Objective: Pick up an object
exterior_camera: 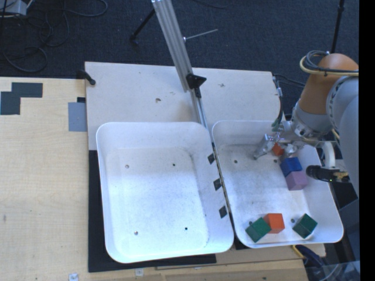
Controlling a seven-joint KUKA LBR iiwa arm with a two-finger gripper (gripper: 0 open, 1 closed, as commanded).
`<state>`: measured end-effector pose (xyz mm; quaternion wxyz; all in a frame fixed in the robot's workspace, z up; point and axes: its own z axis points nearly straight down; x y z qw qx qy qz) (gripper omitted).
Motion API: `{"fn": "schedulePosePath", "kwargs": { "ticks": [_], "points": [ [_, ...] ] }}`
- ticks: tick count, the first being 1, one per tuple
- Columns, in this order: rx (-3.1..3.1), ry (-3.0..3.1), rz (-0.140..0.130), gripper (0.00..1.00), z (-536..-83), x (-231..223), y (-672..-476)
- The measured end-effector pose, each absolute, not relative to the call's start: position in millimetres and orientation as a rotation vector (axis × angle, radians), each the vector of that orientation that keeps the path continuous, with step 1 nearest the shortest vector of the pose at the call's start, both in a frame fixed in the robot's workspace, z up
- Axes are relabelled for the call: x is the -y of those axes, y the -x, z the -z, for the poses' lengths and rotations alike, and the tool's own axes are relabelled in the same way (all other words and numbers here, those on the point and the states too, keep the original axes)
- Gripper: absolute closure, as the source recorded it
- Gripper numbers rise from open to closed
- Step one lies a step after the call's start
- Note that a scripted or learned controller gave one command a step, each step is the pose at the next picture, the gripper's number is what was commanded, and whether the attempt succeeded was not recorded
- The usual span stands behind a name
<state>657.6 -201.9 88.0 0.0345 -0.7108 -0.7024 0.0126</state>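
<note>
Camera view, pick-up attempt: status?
Hand low in right white bin, beside small orange-red block. Grasp unconfirmed. Blue cube and purple cube close by.

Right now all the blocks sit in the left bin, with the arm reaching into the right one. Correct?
One thing is off: the blocks lie in the right bin, not the left. The camera view shows the blue block, purple block, orange block and two green blocks there. The arm does reach into the right one.
</note>
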Motion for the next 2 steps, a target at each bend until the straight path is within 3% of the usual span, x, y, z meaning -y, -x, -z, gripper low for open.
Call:
{"fn": "schedulePosePath", "kwargs": {
  "ticks": [1, 2],
  "points": [
    [2.218, 2.220, -0.005, 0.00, -112.4, 202.9, -667.3],
    [2.217, 2.218, -0.006, 0.00, -88.8, 209.5, -636.1]
  ]
}}
